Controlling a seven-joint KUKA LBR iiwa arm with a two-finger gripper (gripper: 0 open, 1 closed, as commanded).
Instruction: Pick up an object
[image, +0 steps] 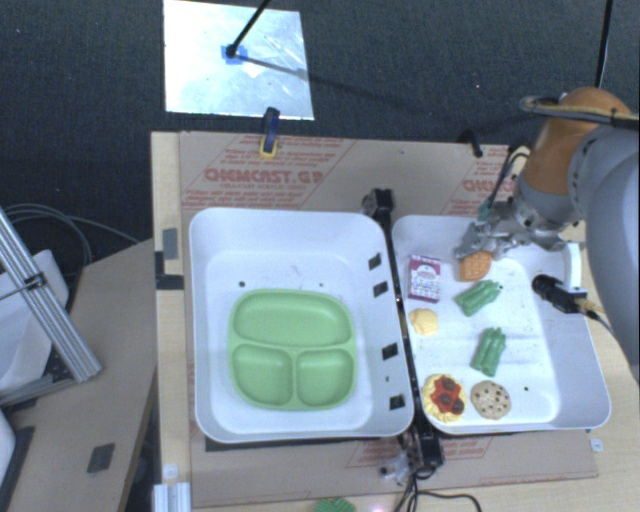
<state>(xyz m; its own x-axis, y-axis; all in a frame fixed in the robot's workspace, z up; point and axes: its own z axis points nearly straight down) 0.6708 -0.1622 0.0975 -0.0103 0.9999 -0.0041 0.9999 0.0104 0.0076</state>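
Note:
My gripper (477, 247) hangs over the back of the right bin (575, 385), its tip right at the far edge of an orange round biscuit (477, 266). I cannot tell whether it touches the biscuit. In front of the biscuit lies a green pod-like toy (477, 297), with a second green one (489, 350) nearer the front. A red and white box (424, 278) stands at the bin's left side above a small yellow piece (424, 322). A toy pizza (444, 396) and a chocolate-chip cookie (490, 400) lie at the front.
The left bin (215, 250) holds a green divided plate (292, 347). A black divider with clips (392, 300) runs between the bins. The grey arm with its orange band (560, 150) comes in from the upper right.

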